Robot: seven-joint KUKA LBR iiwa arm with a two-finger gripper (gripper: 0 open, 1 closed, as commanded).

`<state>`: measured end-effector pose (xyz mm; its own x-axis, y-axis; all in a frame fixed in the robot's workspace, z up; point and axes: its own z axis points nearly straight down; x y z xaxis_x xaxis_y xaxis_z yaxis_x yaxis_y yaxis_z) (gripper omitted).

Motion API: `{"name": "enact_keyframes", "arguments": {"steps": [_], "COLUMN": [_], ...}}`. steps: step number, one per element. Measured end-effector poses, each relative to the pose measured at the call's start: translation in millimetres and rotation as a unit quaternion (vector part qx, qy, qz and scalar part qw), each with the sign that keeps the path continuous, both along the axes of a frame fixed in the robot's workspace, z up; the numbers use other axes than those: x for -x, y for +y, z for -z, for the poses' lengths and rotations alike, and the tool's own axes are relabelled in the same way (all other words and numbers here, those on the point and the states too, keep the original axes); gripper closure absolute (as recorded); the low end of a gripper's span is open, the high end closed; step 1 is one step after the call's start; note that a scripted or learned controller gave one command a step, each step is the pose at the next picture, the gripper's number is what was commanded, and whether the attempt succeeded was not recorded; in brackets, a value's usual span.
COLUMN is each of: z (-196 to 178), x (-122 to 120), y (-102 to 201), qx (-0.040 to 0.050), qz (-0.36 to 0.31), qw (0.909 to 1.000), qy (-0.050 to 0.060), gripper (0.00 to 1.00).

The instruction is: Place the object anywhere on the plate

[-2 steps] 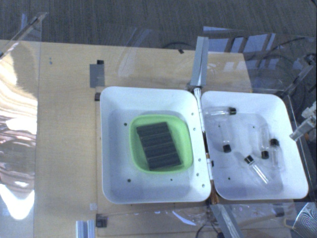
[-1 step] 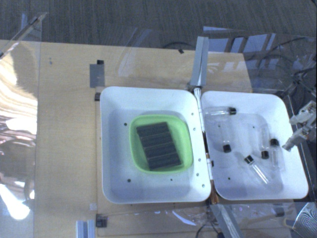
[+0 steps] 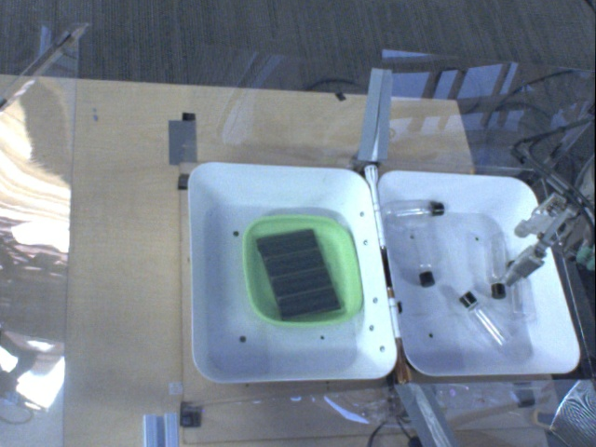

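Pale wood bench [image 3: 112, 250], green plate [image 3: 303, 271] bearing only a dark ridged block [image 3: 298, 274], clear tubes [image 3: 484, 322] unmoved in right bin [image 3: 549, 352], pincer [image 3: 510, 276] grip impossible to tell.

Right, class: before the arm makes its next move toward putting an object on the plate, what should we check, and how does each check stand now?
1. Plate in left bin: ok.
2. Room on plate: not ok, a dark ridged block covers most of it.
3. Objects to pick: ok, clear tubes with black caps lie in the right bin.
4. Gripper over right bin, near a black cap: ok.
5. Object between its fingers: cannot tell, too small and blurred.
6. Path across the divider between the bins: cannot tell.
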<state>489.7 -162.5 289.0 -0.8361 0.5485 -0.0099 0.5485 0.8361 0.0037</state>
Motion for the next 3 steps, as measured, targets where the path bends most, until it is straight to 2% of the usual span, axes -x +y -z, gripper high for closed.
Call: {"name": "enact_keyframes", "arguments": {"steps": [1, 2, 3], "z": [-93, -126, -149], "x": [-9, 1, 1], "y": [-43, -43, -43], "qx": [0.0016, 0.0036, 0.0045], "qz": [-0.02, -0.181, -0.3], "qw": [0.9998, 0.9834, 0.954], "qy": [-0.002, -0.002, -0.001], "gripper": [0.0, 0.0, 0.0]}}
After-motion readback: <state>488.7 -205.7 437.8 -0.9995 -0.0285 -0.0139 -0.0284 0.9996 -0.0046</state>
